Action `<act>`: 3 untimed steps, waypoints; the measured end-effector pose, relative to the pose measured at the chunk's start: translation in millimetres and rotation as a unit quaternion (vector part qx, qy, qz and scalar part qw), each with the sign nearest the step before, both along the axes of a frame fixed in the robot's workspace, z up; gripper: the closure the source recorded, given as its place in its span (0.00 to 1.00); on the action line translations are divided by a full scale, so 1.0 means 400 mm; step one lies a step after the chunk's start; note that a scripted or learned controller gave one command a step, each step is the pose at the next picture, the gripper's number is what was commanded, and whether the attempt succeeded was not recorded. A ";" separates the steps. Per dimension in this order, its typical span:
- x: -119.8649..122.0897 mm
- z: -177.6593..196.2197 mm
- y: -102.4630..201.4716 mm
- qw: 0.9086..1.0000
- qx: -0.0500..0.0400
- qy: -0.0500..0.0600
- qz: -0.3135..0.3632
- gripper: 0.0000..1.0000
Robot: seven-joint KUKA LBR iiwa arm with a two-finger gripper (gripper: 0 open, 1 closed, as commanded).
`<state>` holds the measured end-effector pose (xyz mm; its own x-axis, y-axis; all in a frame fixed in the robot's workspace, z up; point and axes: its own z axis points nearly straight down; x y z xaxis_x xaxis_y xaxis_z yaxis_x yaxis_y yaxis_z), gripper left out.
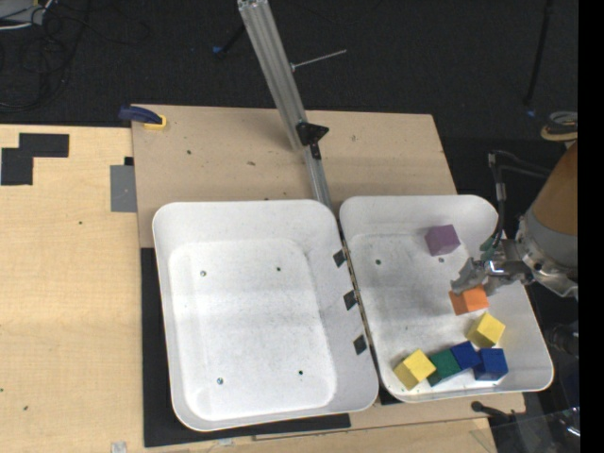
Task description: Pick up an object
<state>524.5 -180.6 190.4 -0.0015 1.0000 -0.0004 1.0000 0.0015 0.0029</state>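
Dark floor lay behind a plywood bench (283, 149) that bore two white bins side by side, the left bin (250, 314) and the right bin (444, 295). A grey metal rail (278, 74) slanted up from between the bins toward the top of the view.

At the right edge, the arm (557, 215) reached in over the right bin's far side, its orange band showing above the grey wrist. The gripper (475, 276) pointed leftward and down into the bin, directly above an orange block (469, 299). The fingertips stood close together, but whether they closed on the block or merely touched its top could not be told.

The orange block sat in the right part of the right bin, its edges turned slightly off the bin's walls; it looked about cubic, so no long axis could be made out. A purple block (442, 240) lay up and to the left of the gripper, apart from it. Below the orange block lay a yellow block (489, 330), then a cluster near the front wall: a second yellow block (414, 368), a green block (444, 363) and blue blocks (479, 360), packed touching one another.
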 end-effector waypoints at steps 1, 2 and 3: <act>-0.011 0.143 0.017 1.000 0.000 0.000 0.000 1.00; -0.009 0.274 0.015 1.000 0.000 0.000 0.000 1.00; 0.044 0.219 0.135 1.000 0.002 0.004 0.001 1.00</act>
